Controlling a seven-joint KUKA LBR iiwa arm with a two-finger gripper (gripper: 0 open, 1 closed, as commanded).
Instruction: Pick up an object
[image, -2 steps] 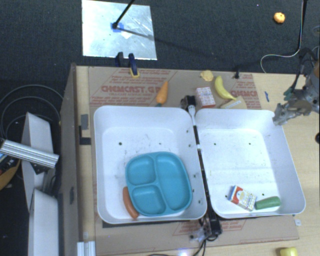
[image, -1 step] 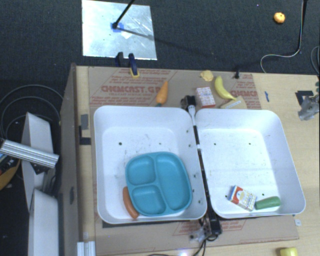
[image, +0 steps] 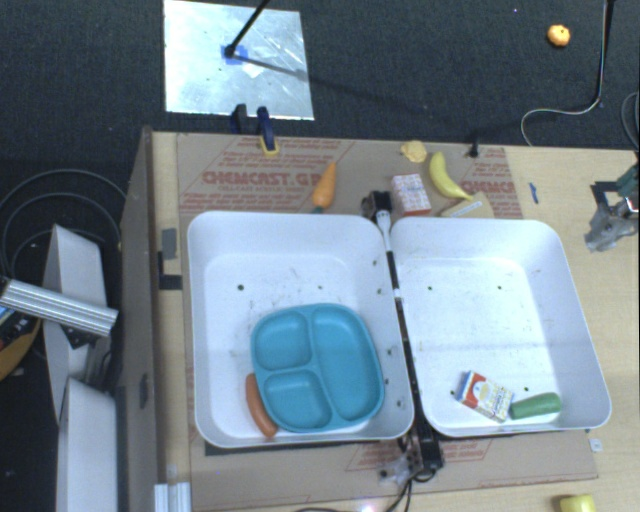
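Observation:
The right bin (image: 560, 290) holds a small white, red and blue packet (image: 484, 394) and a green oblong piece (image: 535, 405), both near its front wall. In the left bin (image: 220, 300) lies a blue divided plate (image: 317, 367) with an orange sausage-shaped piece (image: 260, 405) along its left front edge. My gripper (image: 610, 222) hangs at the far right edge of the view, outside the right bin and above the bench, away from every object.
Behind the bins on the cardboard lie an orange carrot (image: 324, 185), a small pink box (image: 411, 193), a banana (image: 445, 177) and a yellow piece (image: 414, 151). A blue clamp (image: 264, 124) stands at the back. A yellow thing (image: 577, 504) sits at the front right.

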